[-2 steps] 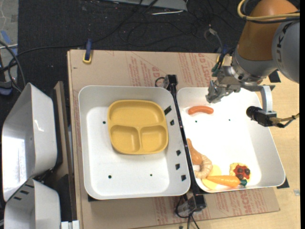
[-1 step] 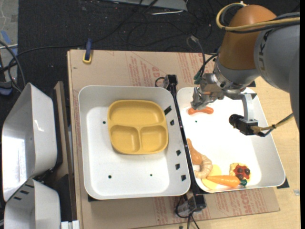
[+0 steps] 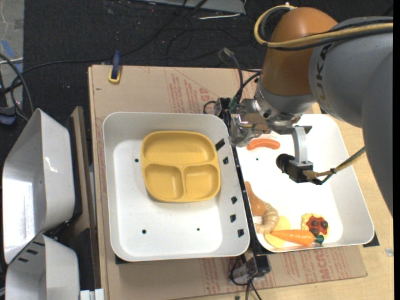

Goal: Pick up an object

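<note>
Top left of the right bin (image 3: 340,186), near the wall beside the left bin (image 3: 125,220), lies an orange-red sausage toy (image 3: 262,144). It is the closest candidate for the pick. It lies flat on the bin floor with nothing clamped on it.

My gripper (image 3: 244,127) is just up and left of the sausage toy, over that same corner. It is close, but I see no contact. Apart or together: cannot tell, my wrist covers it from this angle. Nothing shows as held.

The other candidates are all in the right bin's lower left corner, well apart from my gripper:
- 1 tan drumstick-like piece (image 3: 255,200)
- 1 pale curled piece (image 3: 270,217) touching the drumstick-like piece
- 1 carrot (image 3: 292,236) along the lower wall
- 1 small yellow item with red and green bits (image 3: 314,224) just above the carrot's tip

The left bin holds 1 yellow divided plate (image 3: 181,165) with 3 compartments. Both bins sit on the brown table (image 3: 156,86).

My read on progress: 0 objects lifted, every item rests on a bin floor. The approach looks about done, with my gripper low near the sausage toy. Left to do: get the toy in the gripper, close, and lift clear. The bin wall is tight beside me here, so I may clip it or miss.
</note>
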{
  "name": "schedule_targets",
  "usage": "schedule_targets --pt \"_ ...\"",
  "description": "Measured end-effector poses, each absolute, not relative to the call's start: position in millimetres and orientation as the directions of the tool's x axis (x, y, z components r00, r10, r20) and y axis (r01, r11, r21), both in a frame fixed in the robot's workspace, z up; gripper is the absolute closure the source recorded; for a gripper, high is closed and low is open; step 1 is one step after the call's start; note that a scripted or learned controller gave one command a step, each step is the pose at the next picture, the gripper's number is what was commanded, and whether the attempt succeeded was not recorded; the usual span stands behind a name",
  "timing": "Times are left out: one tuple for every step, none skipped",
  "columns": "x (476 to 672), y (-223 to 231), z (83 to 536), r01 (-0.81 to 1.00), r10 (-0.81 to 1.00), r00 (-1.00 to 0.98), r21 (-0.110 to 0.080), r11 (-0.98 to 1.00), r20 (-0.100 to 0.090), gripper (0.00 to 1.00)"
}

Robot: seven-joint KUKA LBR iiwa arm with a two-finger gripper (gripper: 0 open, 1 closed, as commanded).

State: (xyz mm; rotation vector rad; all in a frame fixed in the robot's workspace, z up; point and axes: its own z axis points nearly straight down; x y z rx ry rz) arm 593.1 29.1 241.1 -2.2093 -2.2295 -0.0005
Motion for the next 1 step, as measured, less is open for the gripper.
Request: schedule_targets --pt "572.2 71.1 243.7 1.0 1.0 -0.008 -0.003 0.008 0.001 1.0"
